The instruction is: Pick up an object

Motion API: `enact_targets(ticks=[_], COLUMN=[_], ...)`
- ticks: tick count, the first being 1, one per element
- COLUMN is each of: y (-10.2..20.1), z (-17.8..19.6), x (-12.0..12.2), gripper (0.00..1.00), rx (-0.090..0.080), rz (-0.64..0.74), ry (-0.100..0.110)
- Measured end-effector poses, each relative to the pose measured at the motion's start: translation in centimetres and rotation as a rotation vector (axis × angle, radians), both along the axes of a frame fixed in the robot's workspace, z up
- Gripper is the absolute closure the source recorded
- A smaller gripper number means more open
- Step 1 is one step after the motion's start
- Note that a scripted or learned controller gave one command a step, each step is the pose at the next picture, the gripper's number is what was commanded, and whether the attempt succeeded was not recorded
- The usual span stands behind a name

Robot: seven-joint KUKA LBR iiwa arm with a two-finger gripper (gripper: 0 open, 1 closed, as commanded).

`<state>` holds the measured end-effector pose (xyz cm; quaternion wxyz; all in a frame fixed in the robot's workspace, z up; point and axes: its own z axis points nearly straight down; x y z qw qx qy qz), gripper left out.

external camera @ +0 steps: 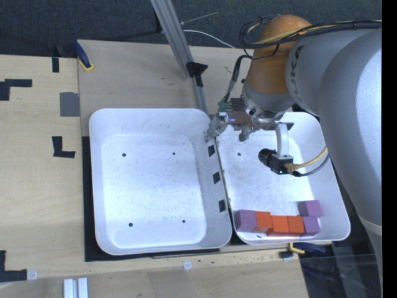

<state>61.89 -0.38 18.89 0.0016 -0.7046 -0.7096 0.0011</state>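
Several blocks lie along the front edge of the right bin (322, 166): a purple block (246, 220), an orange block (263, 221), another orange block (287, 225) and a purple block (309, 209) at the right end. My gripper (231, 126) hangs over the back left corner of the right bin, close to the wall between the two bins and well behind the blocks. Nothing shows between its fingers. The grey arm with its orange band (276, 42) covers the bin's back right part.
The left bin (99, 166) lies beside the right one. A slanted metal rail (177, 36) runs from the top down to the bins' back edge. A small black camera unit (276, 160) hangs below the wrist. Black tape marks dot the bench at left.
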Motion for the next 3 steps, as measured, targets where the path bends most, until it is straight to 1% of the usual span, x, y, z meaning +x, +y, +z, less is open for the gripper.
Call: enact_targets(ticks=[1, 2, 3], y=[5.4, -8.8, -9.7], z=[0.3, 1.4, -1.9], x=[2.0, 2.5, 4.1], gripper=[0.00, 0.00, 0.00], rx=[0.001, -0.005, -0.003], rz=[0.001, -0.013, -0.007], ry=[-0.004, -0.004, -0.001])
